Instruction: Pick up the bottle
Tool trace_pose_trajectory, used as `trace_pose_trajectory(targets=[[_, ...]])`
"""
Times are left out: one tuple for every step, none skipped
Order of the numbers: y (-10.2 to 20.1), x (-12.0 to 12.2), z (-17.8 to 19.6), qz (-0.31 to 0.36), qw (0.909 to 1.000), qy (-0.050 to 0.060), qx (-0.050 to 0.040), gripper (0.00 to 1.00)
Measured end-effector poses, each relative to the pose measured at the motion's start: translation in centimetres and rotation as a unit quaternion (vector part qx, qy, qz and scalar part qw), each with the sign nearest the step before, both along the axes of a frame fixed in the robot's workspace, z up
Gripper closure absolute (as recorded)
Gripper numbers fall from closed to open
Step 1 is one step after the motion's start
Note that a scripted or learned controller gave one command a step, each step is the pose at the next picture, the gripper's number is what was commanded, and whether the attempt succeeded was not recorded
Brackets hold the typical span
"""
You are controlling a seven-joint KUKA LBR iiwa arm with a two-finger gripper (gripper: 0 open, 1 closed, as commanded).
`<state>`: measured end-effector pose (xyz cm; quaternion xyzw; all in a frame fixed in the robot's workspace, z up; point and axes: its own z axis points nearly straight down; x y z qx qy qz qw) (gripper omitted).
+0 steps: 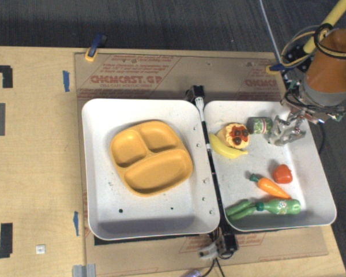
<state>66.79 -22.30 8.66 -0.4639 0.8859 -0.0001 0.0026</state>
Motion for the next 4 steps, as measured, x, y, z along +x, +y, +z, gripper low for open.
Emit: trace_pose_trajectory(targets=[[4.9,0.0,0.0,0.278,0.9607,0.0,-0.0005,1.0],[15.6,-0.3,10.0,0.16,0.9871,-0.002,-0.0004,1.0],[10.8,-0.4,15.9,0.239,0.9711,-0.001,-0.001,1.0],[-0.1,-2.4,10.7,0.269,0.9632,0.001,-0.0011,1.0]])
